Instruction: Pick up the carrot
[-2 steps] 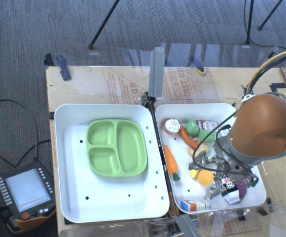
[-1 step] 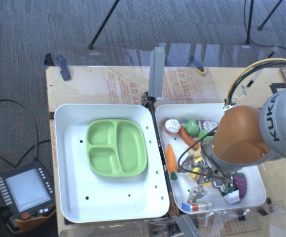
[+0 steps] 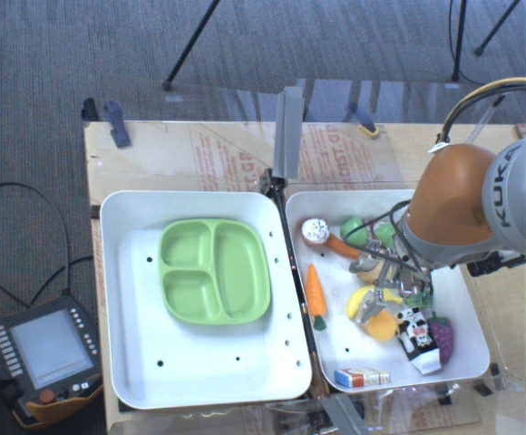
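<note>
- Camera view: the bench (image 3: pixel 236 157) carries two white bins. The left bin (image 3: pixel 131 352) holds a green divided plate (image 3: pixel 215 270), lying flat near its middle.
- The carrot (image 3: pixel 315 292) lies in the right bin (image 3: pixel 336 383), close to that bin's left wall, lengthwise, with its dark green top toward the near side. Nothing touches it.
- The arm's orange band (image 3: pixel 451 196) and grey wrist cover much of the right bin's far right part, hiding what lies under them.
- The gripper (image 3: pixel 388 290) hangs over a yellow fruit (image 3: pixel 363 300) and an orange one (image 3: pixel 382 325), well to the right of the carrot. Its metal fingers (image 3: pixel 368 308) blur into the clutter; whether they are spread or closed I cannot tell.
- A second orange stick-shaped item (image 3: pixel 343 247) with a white round end (image 3: pixel 316 231) lies at the far side; green pieces (image 3: pixel 352 230) behind it are partly hidden.
- Near the front: a small box (image 3: pixel 363 378), a black-and-white carton (image 3: pixel 417 335) and purple grapes (image 3: pixel 443 338), their details hard to read.
</note>
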